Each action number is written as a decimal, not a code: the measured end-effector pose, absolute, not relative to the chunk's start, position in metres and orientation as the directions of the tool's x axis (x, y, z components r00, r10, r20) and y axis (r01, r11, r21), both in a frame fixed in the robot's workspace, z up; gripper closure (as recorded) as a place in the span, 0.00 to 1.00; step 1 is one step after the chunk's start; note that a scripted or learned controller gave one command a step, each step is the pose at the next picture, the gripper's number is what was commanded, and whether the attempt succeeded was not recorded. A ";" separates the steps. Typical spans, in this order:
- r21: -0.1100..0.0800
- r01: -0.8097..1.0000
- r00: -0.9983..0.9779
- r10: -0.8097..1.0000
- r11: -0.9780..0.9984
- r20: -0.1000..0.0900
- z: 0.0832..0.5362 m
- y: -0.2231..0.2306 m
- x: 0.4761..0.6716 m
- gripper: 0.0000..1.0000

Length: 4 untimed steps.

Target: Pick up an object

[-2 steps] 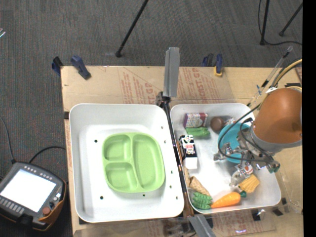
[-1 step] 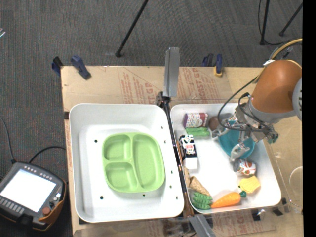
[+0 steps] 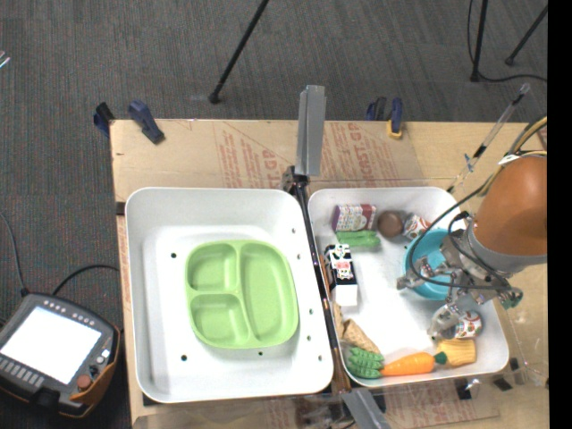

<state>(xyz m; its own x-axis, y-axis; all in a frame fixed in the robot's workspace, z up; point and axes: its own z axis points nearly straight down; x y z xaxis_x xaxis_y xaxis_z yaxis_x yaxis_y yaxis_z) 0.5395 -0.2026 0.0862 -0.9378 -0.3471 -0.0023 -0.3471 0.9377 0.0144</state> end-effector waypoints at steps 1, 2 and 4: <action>0.004 -0.394 -0.919 -0.394 0.919 -0.001 0.087 -0.161 0.534 0.00; 0.004 -0.335 -0.942 -0.335 0.942 -0.001 0.087 -0.171 0.617 0.00; 0.003 -0.381 -0.924 -0.381 0.924 -0.003 0.088 -0.188 0.592 0.00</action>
<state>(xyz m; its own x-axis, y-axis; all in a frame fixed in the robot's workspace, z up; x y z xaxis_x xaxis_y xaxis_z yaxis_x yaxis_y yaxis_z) 0.5919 -0.1876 0.0878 -0.9244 -0.3814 -0.0031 -0.3814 0.9244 0.0030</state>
